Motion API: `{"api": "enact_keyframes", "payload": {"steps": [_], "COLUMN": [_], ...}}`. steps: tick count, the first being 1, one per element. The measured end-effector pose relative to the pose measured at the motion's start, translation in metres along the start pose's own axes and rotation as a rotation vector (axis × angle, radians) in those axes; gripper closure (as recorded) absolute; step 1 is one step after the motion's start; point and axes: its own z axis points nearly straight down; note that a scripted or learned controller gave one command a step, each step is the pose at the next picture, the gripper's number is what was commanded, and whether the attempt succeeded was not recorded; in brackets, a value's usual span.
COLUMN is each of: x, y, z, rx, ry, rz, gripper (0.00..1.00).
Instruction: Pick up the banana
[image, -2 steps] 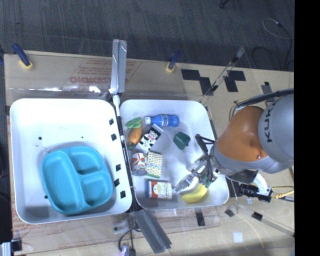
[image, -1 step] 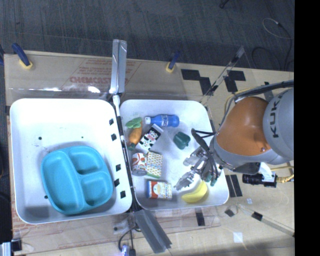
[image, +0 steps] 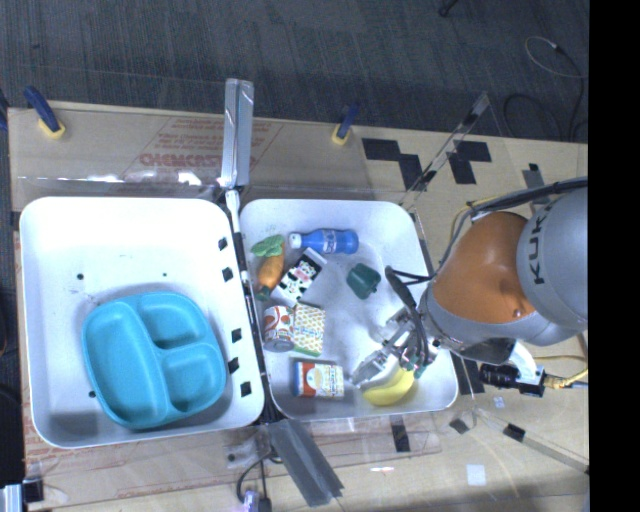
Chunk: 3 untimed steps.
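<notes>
Down at the near right corner of the right bin (image: 425, 255), the end effector (image: 385, 362) sits just above the banana (image: 392, 388), touching or nearly touching it; whether it is released or clenched I cannot tell. Just left of the banana lies a small red-and-white carton (image: 319, 379). At the bin's far side rests a blue bottle (image: 325, 242). A blue divided tray (image: 152, 358) occupies the left bin (image: 60, 240).
</notes>
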Motion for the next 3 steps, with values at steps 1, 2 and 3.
{"api": "enact_keyframes", "payload": {"steps": [1,2,3], "x": [-0.0005,-0.0006,0.0000], "y": [0.0011,0.0011,0.0000], "z": [-0.0073,-0.0074,-0.0004], "rx": [0.000,0.001,0.001], "ry": [0.004,0.004,0.000], "rz": [-0.005,-0.006,-0.034], "gripper": [1.00,0.00,0.00]}}
